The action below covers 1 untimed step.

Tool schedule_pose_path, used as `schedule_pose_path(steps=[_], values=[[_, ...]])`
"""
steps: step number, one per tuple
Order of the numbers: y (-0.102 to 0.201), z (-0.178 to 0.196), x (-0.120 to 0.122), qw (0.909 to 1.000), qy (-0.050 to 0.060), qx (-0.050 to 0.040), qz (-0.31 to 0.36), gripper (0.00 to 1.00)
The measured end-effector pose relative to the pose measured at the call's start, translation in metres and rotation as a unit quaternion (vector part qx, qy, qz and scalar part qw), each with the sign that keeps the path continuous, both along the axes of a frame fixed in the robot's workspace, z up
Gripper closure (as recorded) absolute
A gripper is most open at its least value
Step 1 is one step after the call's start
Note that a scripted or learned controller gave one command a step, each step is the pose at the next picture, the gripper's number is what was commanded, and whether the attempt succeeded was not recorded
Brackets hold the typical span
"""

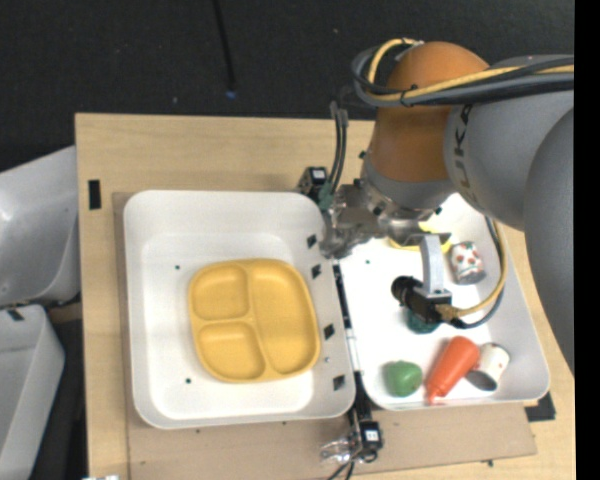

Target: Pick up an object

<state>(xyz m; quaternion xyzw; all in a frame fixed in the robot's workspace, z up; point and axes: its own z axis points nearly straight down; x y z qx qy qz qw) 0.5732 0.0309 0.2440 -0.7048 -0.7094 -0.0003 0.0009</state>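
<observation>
**A:** Which step is this?

**B:** The approach, I'd say. The claw (342, 230) hangs over the top-left corner of the right bin (378, 273), close to the wall it shares with the left bin (160, 230). Nothing is visibly held, and I cannot tell whether the claw is released or clenched.

**A:** And the things to pick?

**B:** In the right bin, a carrot (450, 366) lies tilted by the near rim, with a green lump (402, 376) just beside it. A spotted ball (467, 258) sits toward the far right. All are well apart from the claw. A yellow plate (252, 320) lies alone in the left bin.

**A:** So what comes next?

**B:** Probably a move across to one target, centring above it, then a straight descent. The carrot and lump sit close together, so the claw would have to come down on just one of them.

**A:** How does the arm stand?

**B:** The arm (520, 138) reaches in from the right over the bench (100, 140), with the wrist bent down and the orange band uppermost.
</observation>
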Motion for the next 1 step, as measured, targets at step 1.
schedule_pose_path(steps=[1], values=[[0.052,-0.0098,-0.0231,1.0,0.0,-0.0004,0.0,1.0]])
